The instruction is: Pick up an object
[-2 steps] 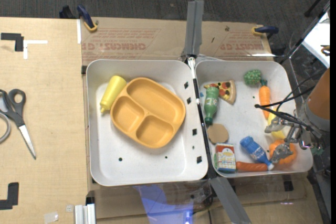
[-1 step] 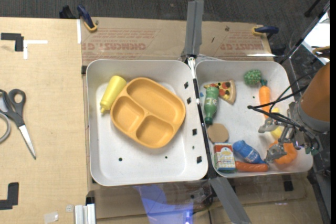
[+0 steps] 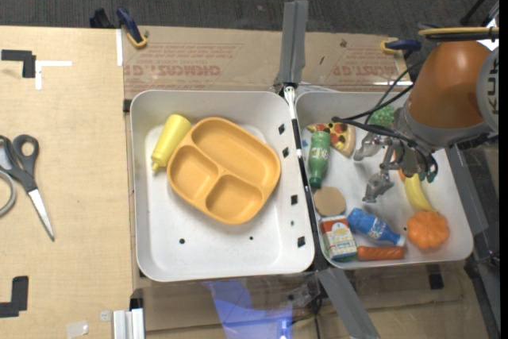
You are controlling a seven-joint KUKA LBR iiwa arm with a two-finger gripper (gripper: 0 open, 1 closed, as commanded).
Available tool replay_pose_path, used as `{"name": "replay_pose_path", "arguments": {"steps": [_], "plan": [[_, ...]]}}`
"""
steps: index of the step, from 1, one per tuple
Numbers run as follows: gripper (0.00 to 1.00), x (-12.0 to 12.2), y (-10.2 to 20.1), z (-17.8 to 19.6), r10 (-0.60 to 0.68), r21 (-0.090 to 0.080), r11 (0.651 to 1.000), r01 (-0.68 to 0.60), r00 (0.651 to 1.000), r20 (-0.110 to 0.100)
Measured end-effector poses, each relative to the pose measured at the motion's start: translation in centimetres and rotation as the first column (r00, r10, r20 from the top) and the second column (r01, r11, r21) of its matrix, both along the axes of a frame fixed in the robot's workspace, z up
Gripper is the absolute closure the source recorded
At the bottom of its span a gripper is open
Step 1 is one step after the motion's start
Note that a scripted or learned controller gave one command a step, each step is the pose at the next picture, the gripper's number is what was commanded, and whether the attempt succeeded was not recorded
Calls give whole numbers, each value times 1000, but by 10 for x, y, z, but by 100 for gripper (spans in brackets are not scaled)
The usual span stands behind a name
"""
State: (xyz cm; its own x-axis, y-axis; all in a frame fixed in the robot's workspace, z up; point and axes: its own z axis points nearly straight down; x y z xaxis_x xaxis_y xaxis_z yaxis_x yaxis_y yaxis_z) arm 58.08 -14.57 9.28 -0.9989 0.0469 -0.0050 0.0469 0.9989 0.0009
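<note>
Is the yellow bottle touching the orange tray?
Touching. The camera view shows the yellow bottle lying against the upper left rim of the orange tray, with no white bin floor between them.

The divided tray (image 3: 224, 169) lies in the left bin (image 3: 151, 250), a bottle (image 3: 170, 140) touching its left side.

right bin (image 3: 460, 250) crowded (toys), left bin's (image 3: 159, 250) front open

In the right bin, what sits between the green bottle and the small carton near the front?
In the camera view, a round tan disc lies between the green bottle and the small carton.
</note>
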Motion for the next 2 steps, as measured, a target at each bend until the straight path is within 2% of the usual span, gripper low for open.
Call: {"name": "replay_pose_path", "arguments": {"steps": [1,2], "plan": [[0,-61,13,6,59,-5,998,-59,998,23],[0,20,35,1,203,-1,979,-203,979,2]]}}
